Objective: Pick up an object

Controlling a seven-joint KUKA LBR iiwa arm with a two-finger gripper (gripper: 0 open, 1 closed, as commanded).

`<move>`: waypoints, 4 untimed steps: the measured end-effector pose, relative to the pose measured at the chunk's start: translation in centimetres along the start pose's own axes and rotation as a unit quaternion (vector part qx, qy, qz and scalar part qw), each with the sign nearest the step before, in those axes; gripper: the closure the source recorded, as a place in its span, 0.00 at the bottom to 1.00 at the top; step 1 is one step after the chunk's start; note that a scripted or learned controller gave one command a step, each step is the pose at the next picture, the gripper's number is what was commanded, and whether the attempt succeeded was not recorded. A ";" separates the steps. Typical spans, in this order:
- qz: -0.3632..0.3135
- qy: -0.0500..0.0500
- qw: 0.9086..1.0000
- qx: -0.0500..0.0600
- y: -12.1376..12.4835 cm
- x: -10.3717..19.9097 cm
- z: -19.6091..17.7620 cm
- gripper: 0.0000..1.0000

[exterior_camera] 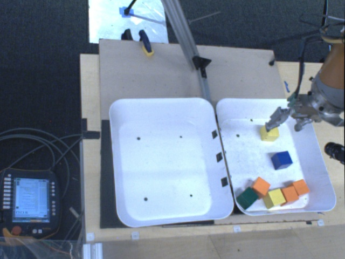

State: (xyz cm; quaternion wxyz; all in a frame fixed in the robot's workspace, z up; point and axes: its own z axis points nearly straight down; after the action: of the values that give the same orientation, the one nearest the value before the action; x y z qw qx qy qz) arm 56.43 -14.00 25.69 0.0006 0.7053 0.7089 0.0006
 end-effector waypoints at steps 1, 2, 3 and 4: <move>0.001 0.000 1.000 0.000 0.0 0.0 0.0 0.00; 0.002 0.000 1.000 0.002 0.3 -1.0 5.1 0.00; 0.001 0.000 1.000 0.002 1.3 -0.9 10.1 0.00; 0.001 0.000 1.000 0.002 1.3 -0.9 15.3 0.00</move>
State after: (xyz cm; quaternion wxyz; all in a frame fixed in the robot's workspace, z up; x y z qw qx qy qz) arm 57.75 -14.89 10.42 -0.0008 0.7061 0.7081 -0.0007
